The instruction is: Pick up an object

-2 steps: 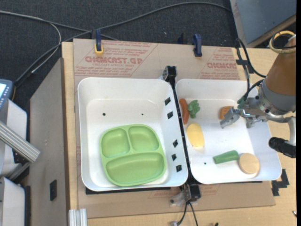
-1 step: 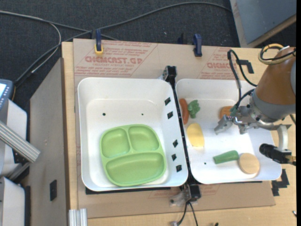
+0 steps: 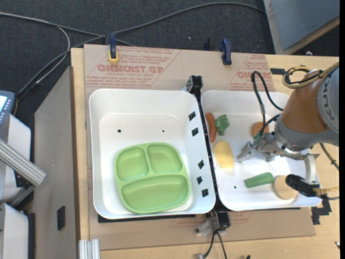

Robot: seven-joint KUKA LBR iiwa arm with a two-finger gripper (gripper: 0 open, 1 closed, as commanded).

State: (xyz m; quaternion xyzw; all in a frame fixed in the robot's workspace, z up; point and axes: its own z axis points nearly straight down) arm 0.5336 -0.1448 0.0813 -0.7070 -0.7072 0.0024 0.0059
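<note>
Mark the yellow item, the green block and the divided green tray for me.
yellow item (image 3: 224,155), camera view, middle of its top face.
green block (image 3: 259,180), camera view, centre of its long side.
divided green tray (image 3: 153,189), camera view, floor of its large front compartment.

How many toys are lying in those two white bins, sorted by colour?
Green: 3, the divided plate, a leafy piece, a flat block
Orange: 2, a carrot, a round piece
Yellow: 1, a lump
Tan: 1, a disc
Total: 7
</note>
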